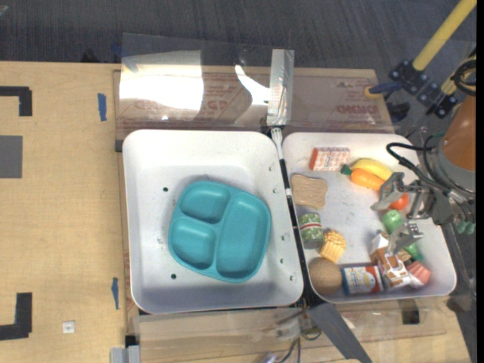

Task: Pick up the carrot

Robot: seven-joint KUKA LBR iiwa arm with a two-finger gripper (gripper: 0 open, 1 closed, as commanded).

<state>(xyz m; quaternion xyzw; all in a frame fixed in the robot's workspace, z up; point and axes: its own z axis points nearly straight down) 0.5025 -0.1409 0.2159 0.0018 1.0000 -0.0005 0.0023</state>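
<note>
The carrot [364,177] is an orange piece with a green stub at its left end. It lies in the upper part of the right bin [446,278], tight against a yellow banana [376,165]. My gripper [392,216] is low in the same bin, a little to the right of the carrot and nearer the camera, apart from it. Its fingers [389,192] stand open. Between them lie a small red-orange piece [401,200] and a round green piece [392,220]; I cannot tell whether they are one toy or two.
The right bin also holds a cracker box [330,159], bread slice [308,191], green can [310,226], corn [333,244], potato [325,275], tin [361,280] and packet [402,271]. A teal divided plate [219,231] sits in the left bin [144,172].
</note>
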